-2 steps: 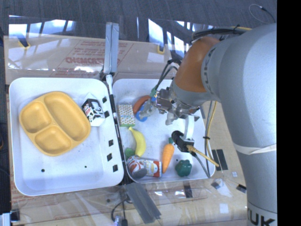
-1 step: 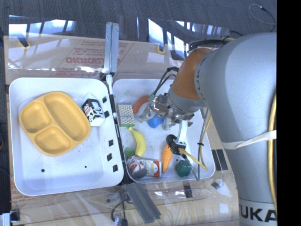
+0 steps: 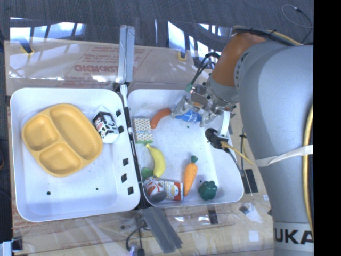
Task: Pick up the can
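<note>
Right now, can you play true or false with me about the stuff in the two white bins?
1. The can lies on its side near the front edge of the right bin. True.
2. The yellow divided plate sits in the right bin. False: it is in the left bin.
3. The gripper is right over the can. False: it is at the far end of the right bin, near a blue thing, well away from the can.
4. The banana lies between the can and the sponge. True.
5. The carrot is in the left bin. False: it is in the right bin, beside the green pepper.
</note>
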You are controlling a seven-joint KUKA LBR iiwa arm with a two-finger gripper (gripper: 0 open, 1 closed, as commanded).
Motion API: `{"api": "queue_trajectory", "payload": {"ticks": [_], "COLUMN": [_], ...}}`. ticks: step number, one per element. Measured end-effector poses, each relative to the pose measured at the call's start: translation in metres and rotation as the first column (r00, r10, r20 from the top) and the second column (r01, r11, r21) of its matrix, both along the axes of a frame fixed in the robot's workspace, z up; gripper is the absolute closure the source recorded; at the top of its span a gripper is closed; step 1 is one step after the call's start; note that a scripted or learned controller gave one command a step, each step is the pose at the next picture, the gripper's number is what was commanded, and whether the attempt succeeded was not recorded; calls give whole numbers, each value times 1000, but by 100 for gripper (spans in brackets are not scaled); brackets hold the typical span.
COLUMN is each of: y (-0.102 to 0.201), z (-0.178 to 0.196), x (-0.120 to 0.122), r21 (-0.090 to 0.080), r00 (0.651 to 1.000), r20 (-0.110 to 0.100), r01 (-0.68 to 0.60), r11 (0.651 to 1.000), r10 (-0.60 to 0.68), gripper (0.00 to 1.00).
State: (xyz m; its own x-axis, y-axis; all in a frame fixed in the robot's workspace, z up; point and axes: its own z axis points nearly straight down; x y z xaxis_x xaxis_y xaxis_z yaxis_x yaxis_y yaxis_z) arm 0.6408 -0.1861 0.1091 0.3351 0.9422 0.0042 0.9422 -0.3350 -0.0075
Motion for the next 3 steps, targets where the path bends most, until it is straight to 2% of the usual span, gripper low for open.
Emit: {"api": "queue_trajectory", "payload": {"ticks": [1, 2, 3], "y": [14, -2, -11], "z": [-20, -19, -18], "x": [-35, -9, 17], "r21": [-4, -5, -4], "r00": [1000, 996, 999], "r20": [-3, 0, 1], "r01": [26, 92, 54], "r11": [1000, 996, 999], "r10": [-26, -92, -54], "gripper": [0, 0, 0]}}
